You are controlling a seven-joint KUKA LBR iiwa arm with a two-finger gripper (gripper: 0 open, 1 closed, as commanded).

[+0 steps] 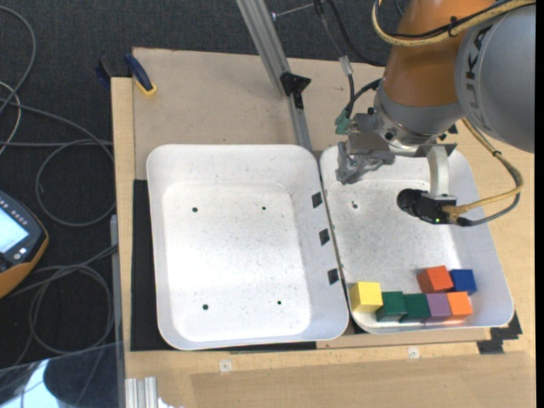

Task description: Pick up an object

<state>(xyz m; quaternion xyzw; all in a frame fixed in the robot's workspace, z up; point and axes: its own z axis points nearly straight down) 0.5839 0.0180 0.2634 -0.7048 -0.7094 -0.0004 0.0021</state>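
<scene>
The claw (350, 172) is hanging over the far left corner of the right bin (476, 228), beneath the grey and orange arm (442, 49); its tips are too small and dark for me to tell their spread, and nothing is showing between them. The left bin (170, 194) is sitting beside it on the desk (212, 92). The blocks are crowding the right bin's near edge: yellow (368, 295), green (393, 304), red (434, 278), blue (463, 280), orange (459, 304), purple (439, 305).

The arm (476, 49) is cut off by the right edge.
</scene>
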